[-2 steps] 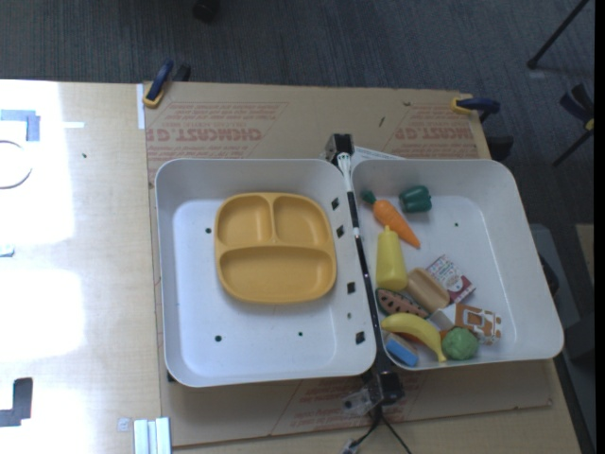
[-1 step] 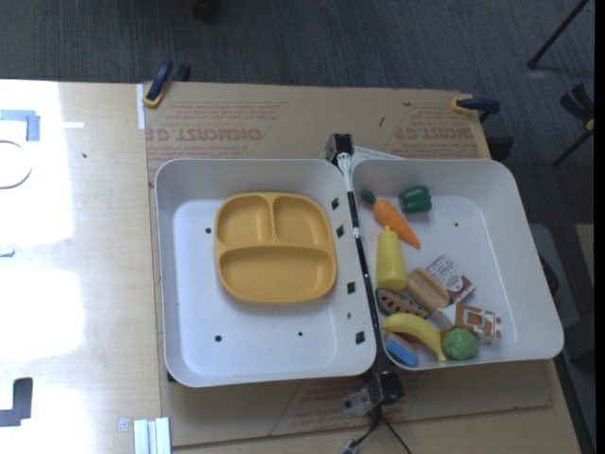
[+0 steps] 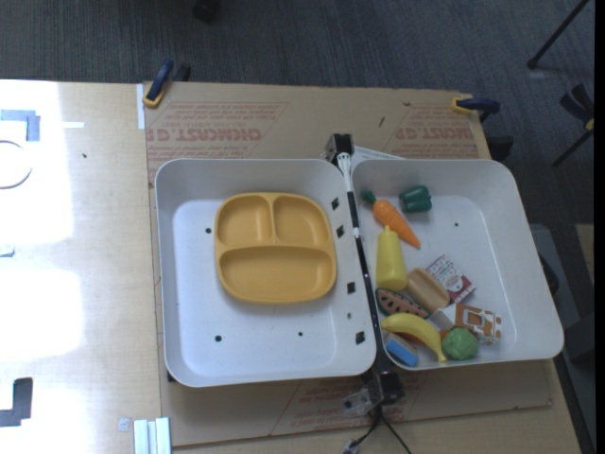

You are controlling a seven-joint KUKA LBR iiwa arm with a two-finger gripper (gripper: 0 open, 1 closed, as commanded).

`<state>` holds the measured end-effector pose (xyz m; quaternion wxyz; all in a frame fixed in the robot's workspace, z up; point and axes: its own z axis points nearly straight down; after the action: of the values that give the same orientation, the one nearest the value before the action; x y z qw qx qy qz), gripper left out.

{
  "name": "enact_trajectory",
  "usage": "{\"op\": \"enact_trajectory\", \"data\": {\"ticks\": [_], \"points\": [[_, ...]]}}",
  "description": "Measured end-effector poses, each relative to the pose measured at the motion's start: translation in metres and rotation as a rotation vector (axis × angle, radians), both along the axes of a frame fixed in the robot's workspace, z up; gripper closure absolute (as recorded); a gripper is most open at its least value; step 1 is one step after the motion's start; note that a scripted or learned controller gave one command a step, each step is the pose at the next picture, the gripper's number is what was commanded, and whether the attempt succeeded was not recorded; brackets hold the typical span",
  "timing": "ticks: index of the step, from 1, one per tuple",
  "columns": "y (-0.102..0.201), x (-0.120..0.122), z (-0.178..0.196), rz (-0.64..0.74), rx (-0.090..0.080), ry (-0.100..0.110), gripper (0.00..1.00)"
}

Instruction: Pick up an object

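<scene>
- 2 shallow white bins sit side by side on a cardboard sheet (image 3: 217,126) that covers the worktop (image 3: 76,253).
- The left bin (image 3: 184,348) holds a yellow divided plate (image 3: 276,248) with 3 compartments, lying flat toward the bin's far side.
- The right bin (image 3: 515,253) holds all the small things, gathered along its left wall and near edge.
- A green pepper (image 3: 415,198) lies at the far end, with an orange carrot (image 3: 394,221) just beside it, slanting down to the right.
- A yellow bottle (image 3: 390,259) stands close to the dividing wall, below the carrot.
- A hot dog bun (image 3: 426,291) lies near the bottle's base, touching a small red and white packet (image 3: 450,276) on its right.
- A brown patterned piece (image 3: 400,303) lies against the bun's left side.
- A banana (image 3: 416,330) curves along the near edge, with a blue item (image 3: 402,353) just below it in the corner.
- A green round item (image 3: 460,343) sits to the banana's right, touching an orange and white packet (image 3: 480,322).
- Blue and yellow clamps (image 3: 159,83) grip the cardboard at its far corners.
- The gripper's state cannot be told from this view.
</scene>
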<state>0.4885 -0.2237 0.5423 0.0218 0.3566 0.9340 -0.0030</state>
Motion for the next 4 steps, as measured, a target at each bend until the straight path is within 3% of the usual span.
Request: {"op": "enact_trajectory", "data": {"ticks": [3,4], "points": [[0.000,0.005,0.030,0.006,-0.007,-0.018,1.00],[0.000,0.005,0.030,0.006,-0.008,-0.018,0.00]]}}
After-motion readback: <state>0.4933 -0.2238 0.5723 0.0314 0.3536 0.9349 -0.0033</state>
